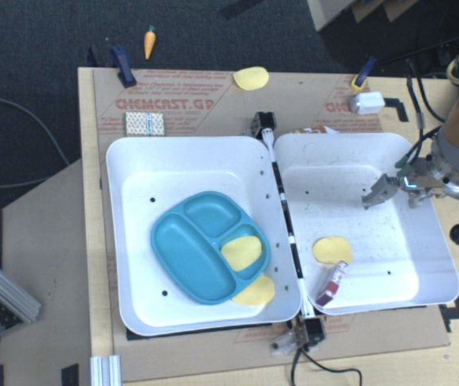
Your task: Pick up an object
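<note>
You have two shallow white bins of smooth moulded plastic with rounded corners, side by side on a bare board bench. Right bin point(422, 240): a flat, soft-edged yellow disc point(331, 249) near its front edge, toward the left wall; touching or just beside it, a slim tube point(331, 284) with a clear body and dark red contents, long axis running from the front-left corner up toward the disc, tilted slightly right. Left bin point(133, 215): a glossy blue compartment tray point(201, 248), oval, set diagonally, with a yellow piece point(242, 252) in its small compartment and another yellow piece point(255, 291) at its front rim. The gripper point(382, 191), grey metal, hangs above the right bin's far right area, fingers spread, nothing between them.
</note>
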You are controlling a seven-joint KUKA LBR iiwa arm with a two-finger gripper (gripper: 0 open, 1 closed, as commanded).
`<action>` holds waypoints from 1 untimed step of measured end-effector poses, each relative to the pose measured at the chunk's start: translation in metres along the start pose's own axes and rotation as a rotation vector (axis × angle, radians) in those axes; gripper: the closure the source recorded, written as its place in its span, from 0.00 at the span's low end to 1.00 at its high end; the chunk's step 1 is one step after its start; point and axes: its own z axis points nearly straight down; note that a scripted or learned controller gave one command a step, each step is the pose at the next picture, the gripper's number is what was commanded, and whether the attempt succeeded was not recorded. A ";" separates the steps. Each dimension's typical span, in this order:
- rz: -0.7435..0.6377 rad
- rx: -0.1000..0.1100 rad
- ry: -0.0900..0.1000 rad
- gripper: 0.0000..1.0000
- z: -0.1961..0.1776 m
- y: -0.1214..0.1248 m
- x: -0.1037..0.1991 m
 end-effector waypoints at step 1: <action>-0.001 0.001 0.001 0.00 0.063 -0.001 0.062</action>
